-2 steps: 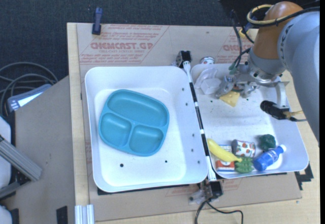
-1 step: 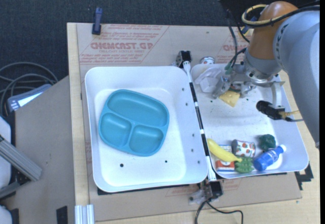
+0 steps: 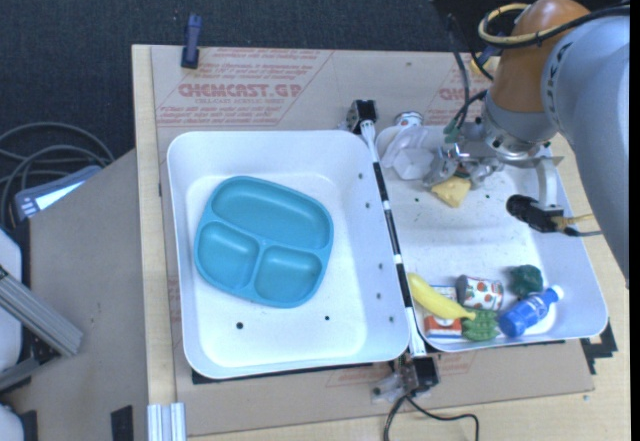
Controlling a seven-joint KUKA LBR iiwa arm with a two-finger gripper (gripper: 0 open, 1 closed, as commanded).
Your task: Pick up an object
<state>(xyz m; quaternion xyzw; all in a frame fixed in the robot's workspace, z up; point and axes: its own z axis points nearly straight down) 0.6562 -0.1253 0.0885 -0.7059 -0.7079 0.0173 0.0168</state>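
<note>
White bins sit side by side on your bench: the left bin [image 3: 200, 329] holds a blue tray [image 3: 263, 240] with three compartments, and the right bin [image 3: 575, 269] holds the smaller things. Your grey arm [image 3: 590, 69] reaches in from the right, orange band up, with the gripper [image 3: 450, 161] low at the right bin's far end. You can't tell from here how it stands, open or closed. Just under it lies a yellow chunk [image 3: 452, 192], with a clear cup [image 3: 405, 151] beside it. Along the near edge you have a banana [image 3: 437, 297], a blue bottle [image 3: 527, 311], a small can [image 3: 479, 289] and two green pieces [image 3: 481, 326].
</note>
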